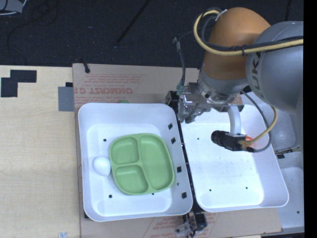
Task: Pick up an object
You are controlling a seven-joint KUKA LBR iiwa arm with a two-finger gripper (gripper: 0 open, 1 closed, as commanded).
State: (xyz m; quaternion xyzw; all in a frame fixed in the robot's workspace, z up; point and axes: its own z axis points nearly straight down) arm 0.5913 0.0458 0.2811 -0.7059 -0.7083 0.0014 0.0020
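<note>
Two graspable things lie in the left bin [85,133]: a light, stiff green divided plate [141,163], best pinched at its rim, and beside it a small, possibly slippery white ball [102,165]; whether the gripper [190,107] is open cannot be told.

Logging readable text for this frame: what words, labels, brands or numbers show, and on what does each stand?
"UK": dark letters on the grey arm link; the rest of the word is cut off.
Red print on the cardboard sheet behind the left bin: upside down, too blurred to read.
More red print at the sheet's front edge: too small to read.
Green plate: no lettering seen.
</note>
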